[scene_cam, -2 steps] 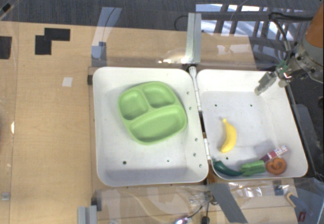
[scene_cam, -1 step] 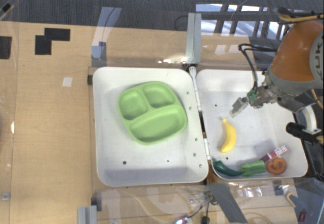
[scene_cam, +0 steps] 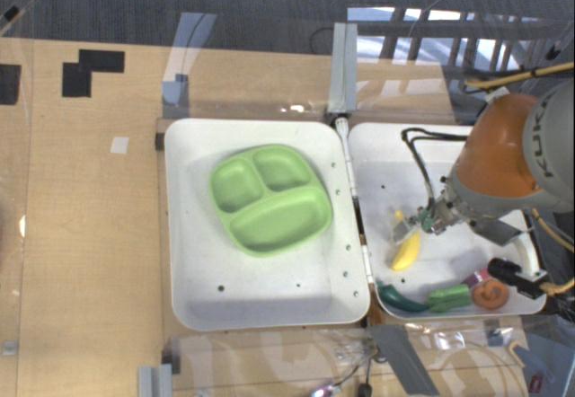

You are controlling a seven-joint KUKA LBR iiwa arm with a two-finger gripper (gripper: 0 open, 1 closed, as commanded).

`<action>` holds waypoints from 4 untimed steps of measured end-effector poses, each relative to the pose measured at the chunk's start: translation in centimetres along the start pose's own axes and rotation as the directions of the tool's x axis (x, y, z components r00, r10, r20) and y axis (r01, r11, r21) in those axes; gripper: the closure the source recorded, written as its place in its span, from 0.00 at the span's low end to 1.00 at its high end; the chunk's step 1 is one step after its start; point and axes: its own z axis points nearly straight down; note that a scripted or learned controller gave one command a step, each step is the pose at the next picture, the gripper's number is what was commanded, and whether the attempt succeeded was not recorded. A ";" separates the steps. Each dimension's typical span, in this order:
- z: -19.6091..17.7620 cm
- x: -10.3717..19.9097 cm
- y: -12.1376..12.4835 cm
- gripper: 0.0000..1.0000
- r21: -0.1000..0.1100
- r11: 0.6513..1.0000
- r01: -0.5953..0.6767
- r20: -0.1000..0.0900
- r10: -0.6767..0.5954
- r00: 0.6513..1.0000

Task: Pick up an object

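Gripper (scene_cam: 422, 221) sits low in the right bin (scene_cam: 382, 157), just at 1 o'clock of a yellow banana (scene_cam: 405, 251). Banana lies on the bin floor, not lifted. Green tray (scene_cam: 269, 198) occupies the left bin (scene_cam: 193, 296). Green vegetables (scene_cam: 427, 299) line the right bin's 6 o'clock edge.

Wooden bench (scene_cam: 90, 207) — 2 white bins (scene_cam: 193, 296) side by side.
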 end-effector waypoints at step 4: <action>0.2 -3.8 -1.8 0.00 -0.011 0.996 0.093 0.006 -0.093 0.996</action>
